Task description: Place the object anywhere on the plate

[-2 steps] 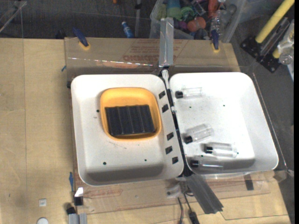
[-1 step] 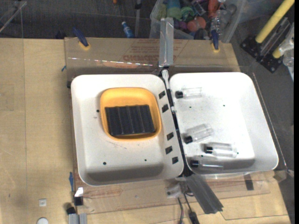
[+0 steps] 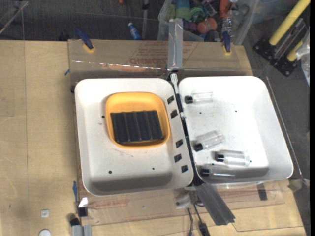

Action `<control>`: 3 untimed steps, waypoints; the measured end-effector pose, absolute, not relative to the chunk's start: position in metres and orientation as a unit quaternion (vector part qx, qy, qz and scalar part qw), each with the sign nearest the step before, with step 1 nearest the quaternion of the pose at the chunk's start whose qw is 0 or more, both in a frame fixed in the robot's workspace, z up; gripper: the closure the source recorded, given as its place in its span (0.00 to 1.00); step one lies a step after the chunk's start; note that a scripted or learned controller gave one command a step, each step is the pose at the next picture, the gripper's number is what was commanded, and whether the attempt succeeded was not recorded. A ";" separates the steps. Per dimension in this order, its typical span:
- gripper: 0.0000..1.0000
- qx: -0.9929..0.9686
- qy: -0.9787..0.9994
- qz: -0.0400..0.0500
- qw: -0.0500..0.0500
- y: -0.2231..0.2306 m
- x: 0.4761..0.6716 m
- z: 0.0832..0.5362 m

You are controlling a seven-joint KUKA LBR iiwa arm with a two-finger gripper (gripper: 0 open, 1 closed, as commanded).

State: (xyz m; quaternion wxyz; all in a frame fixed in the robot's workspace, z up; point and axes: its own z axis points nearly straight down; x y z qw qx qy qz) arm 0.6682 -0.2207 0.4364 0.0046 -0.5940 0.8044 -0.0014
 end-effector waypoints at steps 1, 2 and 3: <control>1.00 -0.721 0.693 0.000 0.004 -0.221 0.668 0.436; 1.00 -0.752 0.659 0.001 0.003 -0.218 0.667 0.436; 1.00 -0.816 0.578 0.000 0.003 -0.213 0.668 0.436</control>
